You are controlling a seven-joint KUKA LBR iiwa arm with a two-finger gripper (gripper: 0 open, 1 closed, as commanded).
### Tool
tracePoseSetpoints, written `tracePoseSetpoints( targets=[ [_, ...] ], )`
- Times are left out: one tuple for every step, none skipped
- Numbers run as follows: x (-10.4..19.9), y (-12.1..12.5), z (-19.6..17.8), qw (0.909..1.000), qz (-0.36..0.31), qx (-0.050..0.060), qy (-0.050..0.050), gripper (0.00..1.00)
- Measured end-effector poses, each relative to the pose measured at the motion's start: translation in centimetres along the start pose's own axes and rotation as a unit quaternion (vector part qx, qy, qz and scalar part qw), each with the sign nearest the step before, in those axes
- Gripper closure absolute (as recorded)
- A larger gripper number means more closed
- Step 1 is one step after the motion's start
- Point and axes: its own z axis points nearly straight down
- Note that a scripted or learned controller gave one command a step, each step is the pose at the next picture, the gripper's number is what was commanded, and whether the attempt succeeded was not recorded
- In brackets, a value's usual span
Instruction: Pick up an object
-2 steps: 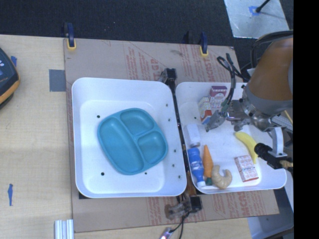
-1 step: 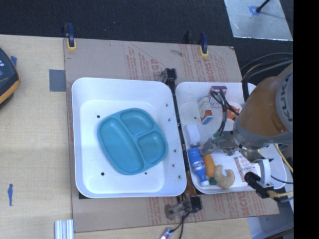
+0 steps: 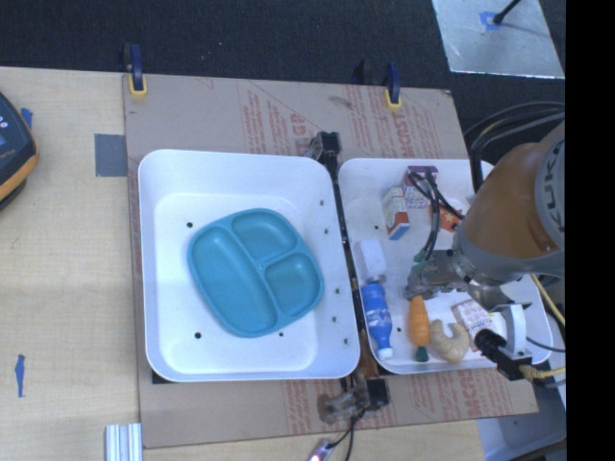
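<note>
My gripper (image 3: 426, 279) is low inside the right bin (image 3: 357, 182), under the arm's orange band (image 3: 509, 205). Just below it lies an orange carrot (image 3: 418, 322). A beige knobbly piece (image 3: 447, 342) rests beside the carrot, to its right. A blue tube with a white label (image 3: 376, 316) lies along the bin's left wall. A small white block (image 3: 372, 257) sits above the tube. Farther back stands a white carton with red and blue print (image 3: 398, 210). The arm hides the right part of this bin.
The left bin (image 3: 163, 185) holds a blue divided plate (image 3: 255, 271). A red and white packet (image 3: 473, 314) lies beside the arm's wrist. Dark cables (image 3: 434, 205) run over the right bin's back. A yellow and black device (image 3: 12, 154) sits at the bench's far left.
</note>
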Motion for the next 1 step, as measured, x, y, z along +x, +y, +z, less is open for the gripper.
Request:
tracePoseSetpoints(
  targets=[
    [7.6,2.03,-12.83,1.0,0.001,-0.001,0.002,1.0]
  ],
)
